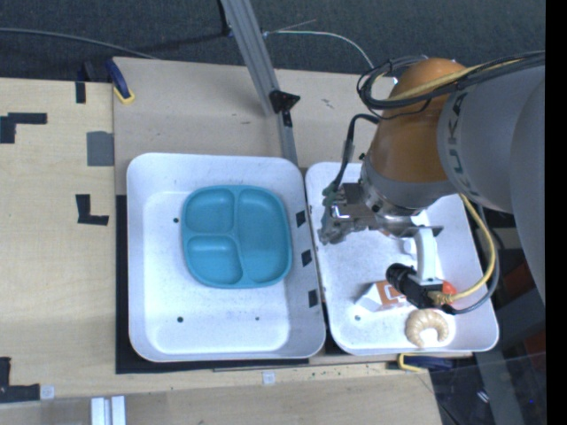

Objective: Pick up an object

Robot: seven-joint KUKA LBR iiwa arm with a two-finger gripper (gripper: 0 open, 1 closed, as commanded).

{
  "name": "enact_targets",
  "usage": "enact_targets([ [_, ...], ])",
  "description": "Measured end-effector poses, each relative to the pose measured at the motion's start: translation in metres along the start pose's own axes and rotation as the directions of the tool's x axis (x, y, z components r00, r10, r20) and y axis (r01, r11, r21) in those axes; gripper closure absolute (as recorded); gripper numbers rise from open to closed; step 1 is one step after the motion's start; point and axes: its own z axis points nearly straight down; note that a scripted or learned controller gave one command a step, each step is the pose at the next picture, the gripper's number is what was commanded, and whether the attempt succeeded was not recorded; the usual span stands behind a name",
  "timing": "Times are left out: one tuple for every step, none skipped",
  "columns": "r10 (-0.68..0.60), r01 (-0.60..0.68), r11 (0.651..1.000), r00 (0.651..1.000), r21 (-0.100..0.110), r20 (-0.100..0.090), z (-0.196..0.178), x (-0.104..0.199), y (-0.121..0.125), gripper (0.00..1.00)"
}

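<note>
My gripper [336, 222] hangs low over the left part of the right bin [345, 326], close to the wall between the two bins. Nothing shows in its grasp. A tan croissant-shaped object [430, 327] lies at the near right of that bin. A small white and orange carton [378, 297] lies just to its left, below and to the right of the gripper. A blue divided plate [237, 236] rests in the left bin [159, 326].
The grey arm with its orange band [416, 131] covers the far right of the right bin. A slanted metal pole [257, 51] stands behind the bins. Black tape marks [89, 209] lie on the bench to the left.
</note>
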Motion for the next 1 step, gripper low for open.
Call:
enact_targets([
  [0.000,0.000,1.000,1.000,0.000,0.001,0.0011,0.0495,-0.0037,1.00],
])
